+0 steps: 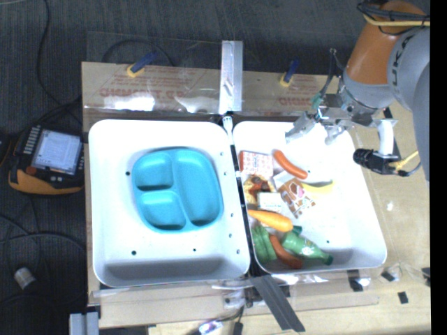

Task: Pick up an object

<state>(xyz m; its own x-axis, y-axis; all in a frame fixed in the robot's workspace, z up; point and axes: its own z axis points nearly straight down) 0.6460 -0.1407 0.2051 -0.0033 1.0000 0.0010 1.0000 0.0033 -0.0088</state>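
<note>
**Arm waits above the far right corner, toys lie heaped in the right bin**

The gripper (pixel 318 128) hangs over the far edge of the right bin (pixel 356 208), near its far right corner, and nothing is seen between it and the bin floor. Whether the hand is released or clenched, I cannot tell, because the wrist hardware covers it. I judge that it stands there as a start position, before it goes down to the pile.

The right bin holds the things to pick, all pushed to its left side: a sausage (pixel 289 165) at the far end, a small printed box (pixel 255 162) beside it, a banana (pixel 320 185), a carrot (pixel 271 219), and a green bottle (pixel 307 250) at the near end. They touch and overlap, so a clean grasp may be difficult. The sausage lies nearest to the gripper.

The left bin (pixel 112 243) contains a blue divided tray (pixel 174 188) with three compartments.
</note>
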